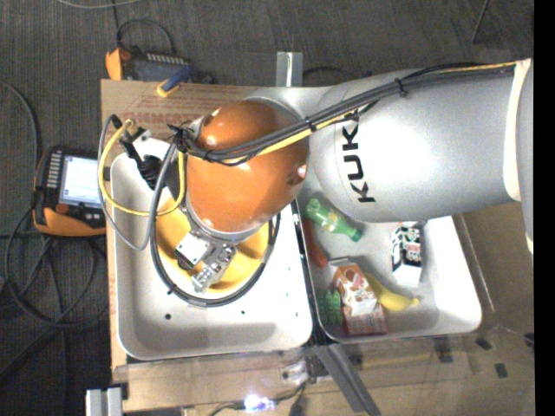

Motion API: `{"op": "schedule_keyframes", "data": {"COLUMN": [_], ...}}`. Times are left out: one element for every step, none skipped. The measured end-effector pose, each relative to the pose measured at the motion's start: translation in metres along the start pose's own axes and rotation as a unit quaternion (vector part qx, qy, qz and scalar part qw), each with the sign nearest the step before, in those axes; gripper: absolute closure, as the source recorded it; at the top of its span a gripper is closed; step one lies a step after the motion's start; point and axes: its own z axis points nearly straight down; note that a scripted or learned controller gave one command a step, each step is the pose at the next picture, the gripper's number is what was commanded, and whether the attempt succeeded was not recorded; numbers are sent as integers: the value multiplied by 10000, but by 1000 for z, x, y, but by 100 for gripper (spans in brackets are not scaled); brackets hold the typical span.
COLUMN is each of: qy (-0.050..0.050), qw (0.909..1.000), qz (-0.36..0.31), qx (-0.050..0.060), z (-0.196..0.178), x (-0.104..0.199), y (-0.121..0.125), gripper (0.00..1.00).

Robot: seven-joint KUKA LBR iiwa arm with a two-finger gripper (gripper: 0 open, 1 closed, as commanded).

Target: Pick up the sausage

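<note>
My gripper is down inside the left bin, below the orange wrist band. It hangs over a yellow object that the arm mostly hides. A thin reddish-brown piece that may be the sausage lies in the right bin, against its left wall and just below the green bottle. The gripper is well to the left of that piece, in the other bin.
The right bin also holds a black-and-white carton, an orange juice carton, a banana and a small green item. Yellow and black cables loop over the left bin. A handheld pendant lies left of the bench.
</note>
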Motion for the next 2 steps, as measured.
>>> {"op": "schedule_keyframes", "data": {"qy": [-8,-53], "qw": [9714,9717], "qz": [-2376,-2360], "qx": [-4,0], "z": [-11,-19], "x": [-12,-15], "y": [-14,-14], "gripper": [100,100]}}
